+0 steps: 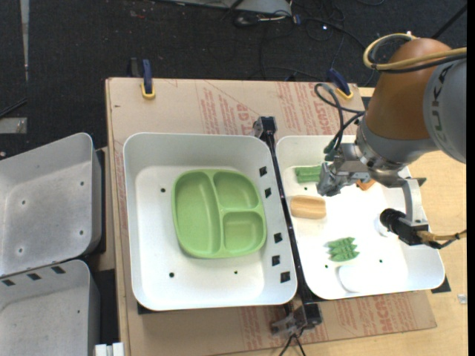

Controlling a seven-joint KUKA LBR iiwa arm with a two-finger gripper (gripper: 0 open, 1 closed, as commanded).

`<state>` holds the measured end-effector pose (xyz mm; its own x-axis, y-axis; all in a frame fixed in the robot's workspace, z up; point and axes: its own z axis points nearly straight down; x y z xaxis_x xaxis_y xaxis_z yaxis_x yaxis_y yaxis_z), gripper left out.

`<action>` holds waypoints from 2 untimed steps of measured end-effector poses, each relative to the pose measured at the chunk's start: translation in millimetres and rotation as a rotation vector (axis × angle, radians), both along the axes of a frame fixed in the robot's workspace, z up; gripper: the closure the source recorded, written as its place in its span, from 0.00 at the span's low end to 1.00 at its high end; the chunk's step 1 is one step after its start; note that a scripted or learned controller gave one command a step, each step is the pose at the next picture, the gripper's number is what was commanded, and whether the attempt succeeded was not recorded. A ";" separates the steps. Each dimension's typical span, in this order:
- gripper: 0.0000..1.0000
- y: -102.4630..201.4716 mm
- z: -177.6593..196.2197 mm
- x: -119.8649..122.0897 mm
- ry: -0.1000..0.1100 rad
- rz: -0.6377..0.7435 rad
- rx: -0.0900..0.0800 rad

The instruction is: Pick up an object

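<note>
My gripper hangs over the back part of the right bin, beneath the grey and orange arm. A small green block lies just left of it, close to the bin's back-left corner. A tan bread-shaped piece rests in front of the gripper, beside the bin's left wall. Further forward lie a green leafy piece and a white disc. A bit of something orange peeks out right of the gripper, mostly hidden by the arm. Nothing is visibly held.
The left bin holds a green divided plate near its middle. A ridge with black clips separates the two bins. Blue-and-yellow clamps grip the bench's back edge. White bin lids lie off the bench at left.
</note>
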<state>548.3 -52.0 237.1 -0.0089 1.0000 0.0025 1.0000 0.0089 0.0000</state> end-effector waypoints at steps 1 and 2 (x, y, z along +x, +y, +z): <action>1.00 57.7 -7.4 15.4 -0.001 0.000 -0.001; 1.00 108.2 -0.5 28.2 -0.002 -0.001 -0.001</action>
